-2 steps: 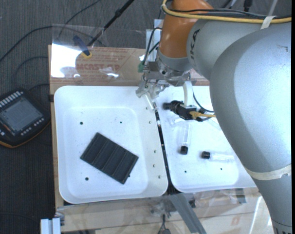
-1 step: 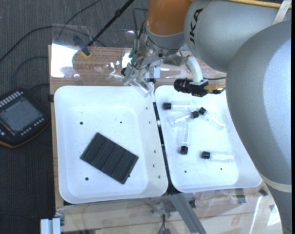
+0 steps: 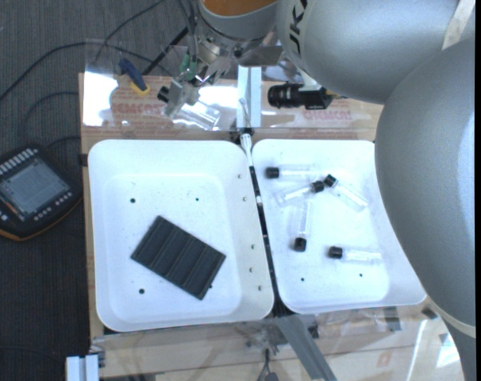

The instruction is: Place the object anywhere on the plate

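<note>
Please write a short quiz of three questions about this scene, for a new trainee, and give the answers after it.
1. True or false: the dark ridged plate lies in the left bin.
2. How many clear vials with black caps lie in the right bin?
3. Where is the gripper? A) over the left bin B) beyond the far edge of the bins C) over the right bin

Key: 1 true; 2 five; 3 B, and it seems to hold a clear vial.

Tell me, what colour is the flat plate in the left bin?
Black, with ridges, seen in the camera view: plate.
</note>
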Robot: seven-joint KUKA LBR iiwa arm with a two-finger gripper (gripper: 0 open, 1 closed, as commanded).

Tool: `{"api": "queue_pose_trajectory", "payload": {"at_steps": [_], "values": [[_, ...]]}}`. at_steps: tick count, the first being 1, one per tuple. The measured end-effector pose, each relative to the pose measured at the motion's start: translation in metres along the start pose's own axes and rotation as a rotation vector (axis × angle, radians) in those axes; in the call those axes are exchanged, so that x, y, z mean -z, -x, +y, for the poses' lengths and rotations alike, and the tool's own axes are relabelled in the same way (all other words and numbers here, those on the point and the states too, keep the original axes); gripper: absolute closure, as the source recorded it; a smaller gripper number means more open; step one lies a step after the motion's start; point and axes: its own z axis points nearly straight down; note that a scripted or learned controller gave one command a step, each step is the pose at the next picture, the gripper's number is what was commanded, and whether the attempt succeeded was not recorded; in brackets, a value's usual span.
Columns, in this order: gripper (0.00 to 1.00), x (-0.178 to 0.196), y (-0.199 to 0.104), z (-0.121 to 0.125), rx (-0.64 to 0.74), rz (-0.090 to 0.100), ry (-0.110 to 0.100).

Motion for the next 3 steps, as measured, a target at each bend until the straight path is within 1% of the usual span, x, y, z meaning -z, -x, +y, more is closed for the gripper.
{"api": "queue_pose_trajectory", "payload": {"at_steps": [1,2,3], "values": [[1.0,0.029,-0.031,0.022,0.419,0.0,0.001],[1.0,0.034,-0.04,0.026,0.525,-0.001,0.0],[1.0,0.043,-0.039,0.027,0.524,-0.003,0.003]]}}
